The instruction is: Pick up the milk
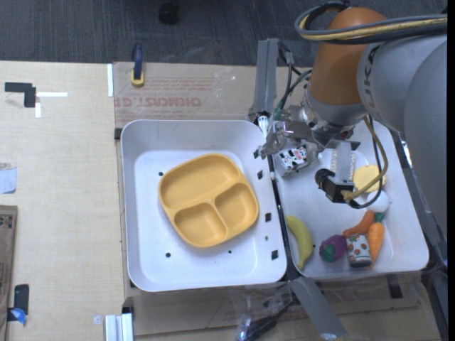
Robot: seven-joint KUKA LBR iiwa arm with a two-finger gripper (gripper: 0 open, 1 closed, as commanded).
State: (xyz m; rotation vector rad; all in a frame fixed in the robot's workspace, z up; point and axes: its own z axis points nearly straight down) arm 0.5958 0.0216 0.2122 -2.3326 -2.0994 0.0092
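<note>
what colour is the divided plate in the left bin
Yellow-orange all over, plain; the divided plate shows clearly in the camera view.

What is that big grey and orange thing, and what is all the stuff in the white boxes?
It is a robot arm, seen from a camera above the bench. It reaches in from the right. Its tool hangs over the right bin, right at a small white carton with a cow pattern, probably the milk it should pick up. I cannot tell if it has a grip on it. That bin also holds a banana, a carrot, a purple toy, a little can and something pale yellow. The left bin holds a yellow plate with three sections.
</note>
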